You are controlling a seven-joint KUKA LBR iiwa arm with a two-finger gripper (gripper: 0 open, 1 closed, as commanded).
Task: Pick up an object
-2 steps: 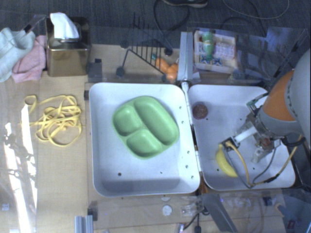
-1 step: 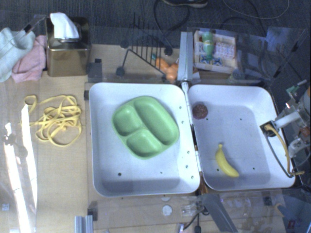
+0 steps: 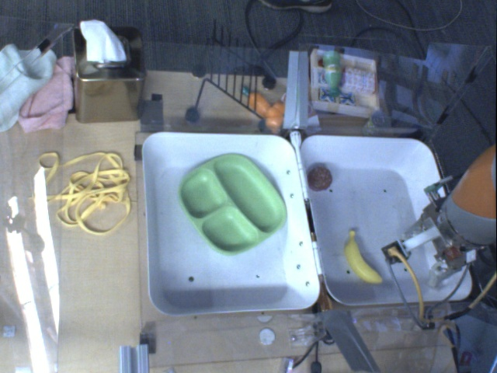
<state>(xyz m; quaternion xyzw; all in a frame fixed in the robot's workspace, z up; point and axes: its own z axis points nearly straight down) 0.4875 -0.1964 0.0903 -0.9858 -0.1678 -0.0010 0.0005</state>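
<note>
- Banana (image 3: 362, 259): I see it lying flat on the floor of the right bin (image 3: 373, 165), in the near half, its yellow curve running from a darker tip at the top to a blunt end lower down; nothing touches it.
- Brown ball (image 3: 319, 178): I see it up the bin from the banana, well apart from it, close to the wall shared with the neighbouring bin.
- Gripper (image 3: 445, 259): I see it to the right of the banana, near the right bin's far-right corner, low over the floor and clear of the fruit. I cannot tell how it is set, because cables and brackets crowd the wrist.
- Arm (image 3: 477, 196): its orange band sits above the gripper, further right of the banana; a yellow cable (image 3: 418, 290) loops down between banana and gripper.
- Left bin (image 3: 167, 286): left of the banana, it holds a green divided plate (image 3: 232, 202) with three compartments, resting near its middle.
- Bench, far left of the banana: a tangle of yellow cord (image 3: 89, 189), a tissue box (image 3: 107, 76) and crumpled cloths (image 3: 31, 88).
- Behind the bins from the banana: a black wire rack (image 3: 233, 92) with an orange object (image 3: 269, 111) beside it, and a printed box (image 3: 344, 80).
</note>
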